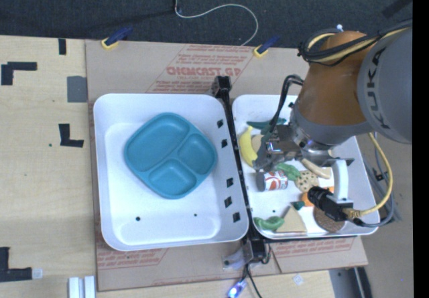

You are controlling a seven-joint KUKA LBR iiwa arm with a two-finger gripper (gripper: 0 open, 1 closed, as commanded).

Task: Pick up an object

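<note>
The right bin holds a jumble of small toys: a yellow banana, a red and white can, a green piece, a tan dotted piece and a green item on a tan wedge. My gripper reaches down into this pile between the banana and the can. Its metal fingers point at the bin floor just above the can. The grey and orange arm hides the back of the bin.
The left bin holds a blue divided plate lying flat near its middle. A black divider runs between the bins. A white cable loops over the dark cloth behind. Brown cardboard lies under both bins.
</note>
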